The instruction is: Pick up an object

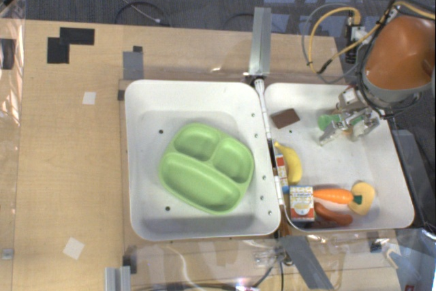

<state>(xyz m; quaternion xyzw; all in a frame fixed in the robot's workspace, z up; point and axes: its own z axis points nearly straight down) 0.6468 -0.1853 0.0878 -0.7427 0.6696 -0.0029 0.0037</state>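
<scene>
Hovering over right bin (402,167) far side, gripper (349,123) low above green object (328,122); fingers' state: cannot tell. Likely lined up for grasp. Other pickables cluster near edge: banana (291,163), carrot (334,196), carton (302,204). Green tray (206,166) alone in left bin (146,146).

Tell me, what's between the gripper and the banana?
Just bare white floor of the right bin, in the camera view. The gripper is up near a green thing; the banana lies lower left. The brown block sits off that line.
</scene>
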